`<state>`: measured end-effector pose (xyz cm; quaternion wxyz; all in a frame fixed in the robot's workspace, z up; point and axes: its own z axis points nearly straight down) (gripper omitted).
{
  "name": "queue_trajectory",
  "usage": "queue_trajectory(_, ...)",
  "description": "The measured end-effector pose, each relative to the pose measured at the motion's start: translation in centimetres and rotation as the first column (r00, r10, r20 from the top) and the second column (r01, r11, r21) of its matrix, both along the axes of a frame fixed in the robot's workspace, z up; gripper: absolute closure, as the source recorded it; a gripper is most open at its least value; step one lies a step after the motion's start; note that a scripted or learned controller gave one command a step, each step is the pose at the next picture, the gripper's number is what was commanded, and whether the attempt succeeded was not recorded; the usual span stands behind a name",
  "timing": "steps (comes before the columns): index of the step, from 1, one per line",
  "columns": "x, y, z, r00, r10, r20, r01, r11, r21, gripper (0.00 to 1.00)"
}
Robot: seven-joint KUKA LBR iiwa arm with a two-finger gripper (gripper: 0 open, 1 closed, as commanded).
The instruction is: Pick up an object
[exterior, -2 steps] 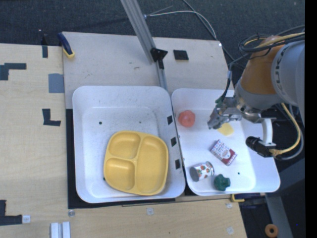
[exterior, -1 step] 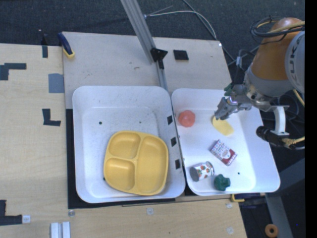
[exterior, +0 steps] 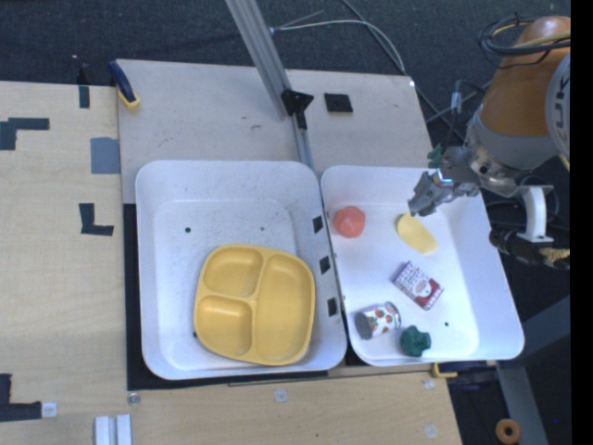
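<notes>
The right bin (exterior: 482, 248) holds several small objects: a red ball-like thing (exterior: 349, 222), a yellow oblong piece (exterior: 417, 234), a red-and-white packet (exterior: 417, 286), a small red-and-white can lying on its side (exterior: 378, 320) and a green lump (exterior: 415, 341). My gripper (exterior: 425, 201) hangs over the bin's upper right part, just above and beside the yellow piece, with nothing visibly between its fingers. Whether it touches the yellow piece I cannot tell.
The left bin (exterior: 157, 248) contains a yellow divided plate (exterior: 255, 304). A metal pole (exterior: 269, 54) slants across the bench behind the bins. Cables lie on the dark floor at the back. The arm's orange band (exterior: 528, 82) is at the right edge.
</notes>
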<state>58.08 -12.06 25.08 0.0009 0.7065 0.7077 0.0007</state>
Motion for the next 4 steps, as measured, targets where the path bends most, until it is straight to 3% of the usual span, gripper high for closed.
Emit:
queue_trajectory(1, 0.7, 5.4, 0.4, 1.0, 0.006, -0.003, -0.006, 1.0, 0.002, 1.0)
queue_trajectory(3, 1.5, 15.8, -3.0, 1.0, 0.005, -0.006, -0.005, 1.0, 0.001, 1.0)
queue_trajectory(4, 1.7, 21.2, -2.1, 1.0, 0.006, -0.003, -0.006, 1.0, 0.002, 1.0)
